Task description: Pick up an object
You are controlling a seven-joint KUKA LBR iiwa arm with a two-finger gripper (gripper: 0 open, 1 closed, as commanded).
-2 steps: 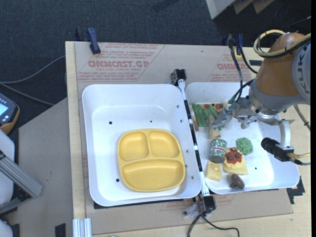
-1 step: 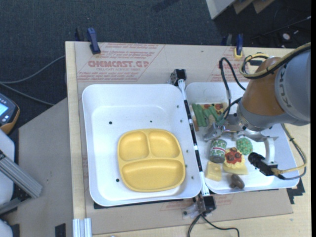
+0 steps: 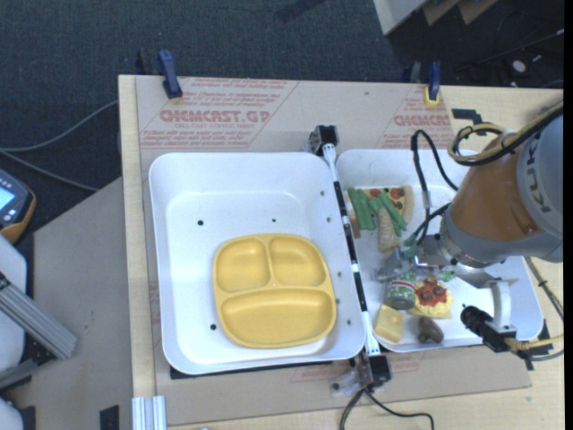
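Observation:
The right bin [image 3: 528, 307] holds several toy foods. Green bean pods [image 3: 367, 206] and a pale corn-like piece [image 3: 388, 227] lie at its far side. Nearer the front are a small can [image 3: 400, 295], a red and yellow piece [image 3: 433, 296], a yellow cheese wedge [image 3: 389, 322] and a brown lump [image 3: 430, 330]. My gripper [image 3: 405, 263] hangs low over the middle of this bin, just above the can and beside the red and yellow piece. The orange band of the arm [image 3: 488, 206] covers the bin's right part.
In the left bin [image 3: 179, 195] lies a yellow divided plate [image 3: 273, 289]. A black clip [image 3: 324, 137] sits at the far end of the rim between the bins. A black part [image 3: 488, 325] on the arm reaches over the right bin's front corner. Cables [image 3: 430, 155] loop behind the arm.

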